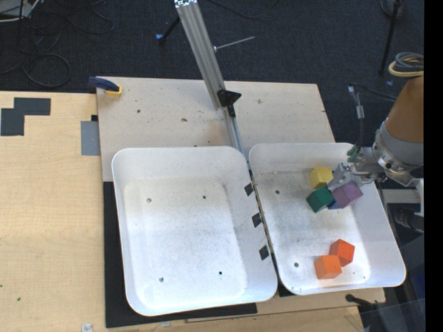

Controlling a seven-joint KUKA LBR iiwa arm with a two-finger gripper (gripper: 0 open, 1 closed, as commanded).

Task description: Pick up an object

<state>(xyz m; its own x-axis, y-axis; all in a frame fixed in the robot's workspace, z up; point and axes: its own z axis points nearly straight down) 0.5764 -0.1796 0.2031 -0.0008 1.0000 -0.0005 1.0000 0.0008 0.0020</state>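
Reaching in from the right over the right bin point(387, 220): grey arm point(401, 144) with its orange band point(410, 109) above the wrist. Gripper point(354, 167) low over the bin's far right corner, just inside the rim. Too small and too cluttered at the tip to tell whether spread or pressed together; cannot tell either whether anything is pinched.

Nearest to it: purple block point(347, 194), tilted, lying just below and slightly left of the gripper tip, possibly touching it, though hard to judge at this slant. Just left of the gripper, the yellow block point(320, 176), close beside the metal of the tip. Below the yellow one, the green block point(319, 199), pressed against the purple block's left side, with a sliver of something blue point(331, 203) peeping out between them. All of these huddled together in the upper middle of the right bin.

Well apart from that cluster, toward the near edge of the same bin: two orange blocks, the upper orange block point(343, 250) and the lower orange block point(327, 266), touching each other at a corner.

Left bin point(138, 178) set tight beside the right one, with three small black clips point(256, 220) along the seam. Behind the bins, a slanted aluminium post point(204, 54) topped by a checkered tag point(186, 1), and a blue and yellow clamp point(105, 86) at the far left corner of the board.
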